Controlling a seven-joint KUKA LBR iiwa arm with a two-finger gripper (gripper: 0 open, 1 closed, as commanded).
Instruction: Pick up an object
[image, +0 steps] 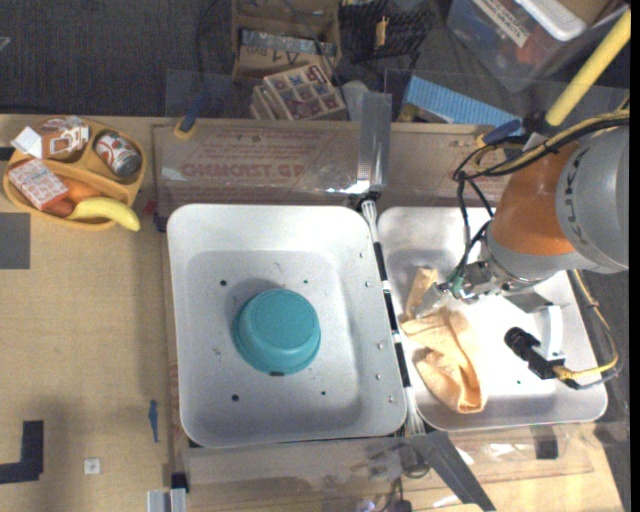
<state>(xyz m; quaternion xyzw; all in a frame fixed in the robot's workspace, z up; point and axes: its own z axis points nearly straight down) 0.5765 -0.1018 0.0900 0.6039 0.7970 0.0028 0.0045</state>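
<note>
Right of centre: gripper (452, 287) low in the right bin (585, 400), at the upper end of a crumpled tan cloth (450, 355). Touching the cloth or just above it: not to be told from this angle. How far the gripper is open: likewise not discernible. Nothing visibly held.

Lower right of the frame: bulk of the cloth, slack on the bin floor close to the bin's left wall.

Centre-left: left bin (200, 240) with a teal bowl (278, 330), seemingly upside down, well apart from the gripper.

Upper left, on the tabletop (80, 350): yellow tray (20, 185) with a banana (105, 210) and small packets.

Step in hand, as judged: approach to, or closing on, the cloth, with the lift not yet made.

Next move, as judged: close firmly on a raised fold, then rise straight up. Risk of the cloth slipping free if pinched only at a thin edge.
</note>
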